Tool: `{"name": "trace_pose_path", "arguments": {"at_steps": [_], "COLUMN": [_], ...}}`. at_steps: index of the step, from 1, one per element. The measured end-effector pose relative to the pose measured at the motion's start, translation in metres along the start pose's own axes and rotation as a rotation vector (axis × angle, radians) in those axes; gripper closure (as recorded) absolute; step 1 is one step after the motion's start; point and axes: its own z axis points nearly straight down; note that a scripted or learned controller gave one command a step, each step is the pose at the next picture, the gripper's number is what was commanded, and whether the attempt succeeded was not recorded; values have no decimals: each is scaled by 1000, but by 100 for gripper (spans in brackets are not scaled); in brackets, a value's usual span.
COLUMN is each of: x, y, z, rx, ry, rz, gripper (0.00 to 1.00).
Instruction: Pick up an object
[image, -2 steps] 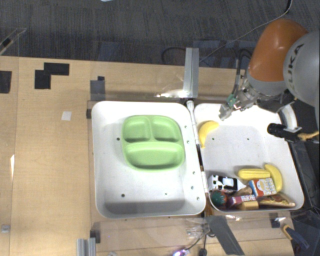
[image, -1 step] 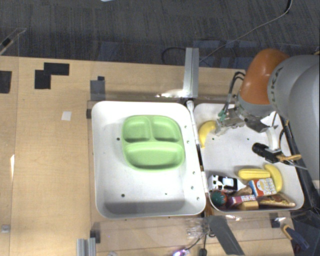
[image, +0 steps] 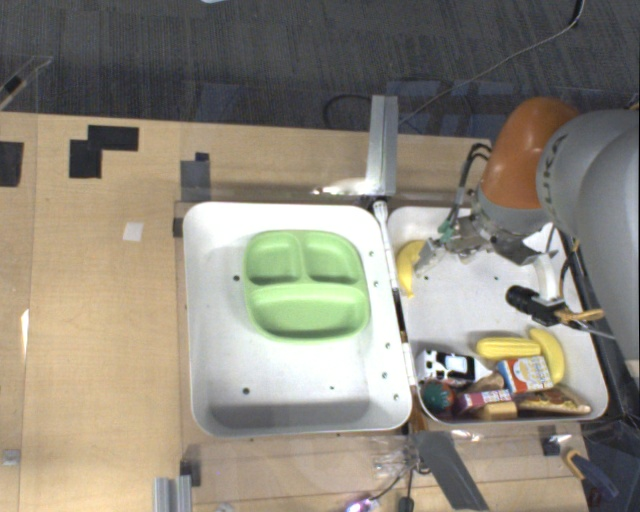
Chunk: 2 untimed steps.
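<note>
Here the tool (image: 432, 252) (grip unreadable) half hides a yellow banana (image: 407, 266).

We find the right bin's (image: 500, 290) middle floor open for passage. Its near end is crowded with bananas (image: 530, 348), a carton (image: 528, 375) and packets. A divided green tray (image: 304, 283) occupies the left bin's (image: 215, 330) far half.
</note>
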Motion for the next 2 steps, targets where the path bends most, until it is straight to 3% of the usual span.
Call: {"name": "trace_pose_path", "arguments": {"at_steps": [1,2], "x": [-12,-13], "y": [19,19], "z": [8,8], "rx": [27,25], "ry": [-1,-2], "rz": [-13,-22], "gripper": [0,0]}}
